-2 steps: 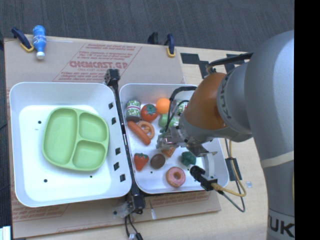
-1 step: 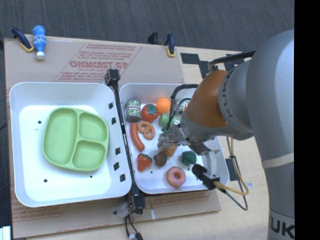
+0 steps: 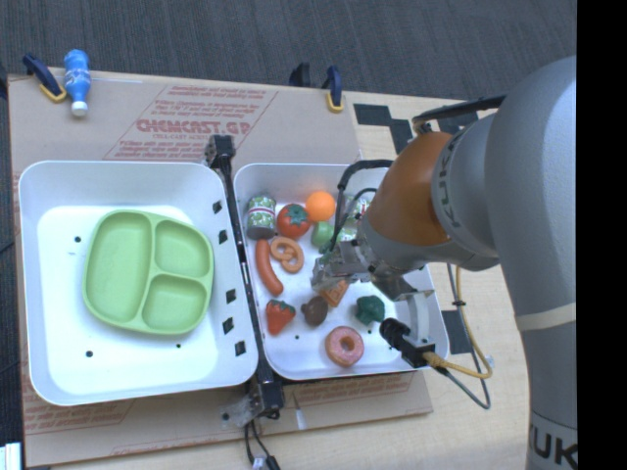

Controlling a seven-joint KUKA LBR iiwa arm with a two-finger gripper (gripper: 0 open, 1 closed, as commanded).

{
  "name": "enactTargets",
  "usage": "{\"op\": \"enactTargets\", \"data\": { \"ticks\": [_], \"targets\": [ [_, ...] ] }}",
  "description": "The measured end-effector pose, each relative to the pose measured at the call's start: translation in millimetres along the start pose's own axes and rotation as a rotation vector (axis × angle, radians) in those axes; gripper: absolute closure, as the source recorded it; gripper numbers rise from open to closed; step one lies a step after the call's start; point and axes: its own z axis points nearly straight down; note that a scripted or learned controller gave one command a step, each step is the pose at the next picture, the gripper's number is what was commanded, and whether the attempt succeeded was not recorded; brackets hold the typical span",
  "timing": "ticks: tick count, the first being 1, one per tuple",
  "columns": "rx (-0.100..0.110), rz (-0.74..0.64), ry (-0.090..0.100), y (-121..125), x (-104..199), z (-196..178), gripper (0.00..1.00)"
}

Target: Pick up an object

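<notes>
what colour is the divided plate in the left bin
Light green. The divided plate lies in the left bin, seen clearly in the camera view.

Right bin (image 3: 294,365) contains toy food: pink-iced donut (image 3: 345,346), strawberry (image 3: 279,315), sausage (image 3: 268,265), pretzel (image 3: 288,254), tomato (image 3: 292,220), orange (image 3: 320,206). Gripper (image 3: 331,274) sits low among these items, beside an ice-cream cone (image 3: 335,291). Left bin (image 3: 39,360) holds a green divided plate (image 3: 148,272).

Red print on the brown cardboard sheet (image 3: 211,116) reads "CHEMCAST GP" (smaller lines illegible); white letters "UK" mark the arm's base (image 3: 554,446).
</notes>
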Motion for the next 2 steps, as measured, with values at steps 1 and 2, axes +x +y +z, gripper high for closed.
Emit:
{"op": "enactTargets", "data": {
  "ticks": [1,2],
  "targets": [
    [0.0,-0.005,-0.001,1,0,-10,1.0],
    [0.0,-0.009,-0.002,2,0,-20,1.0]
  ]
}}
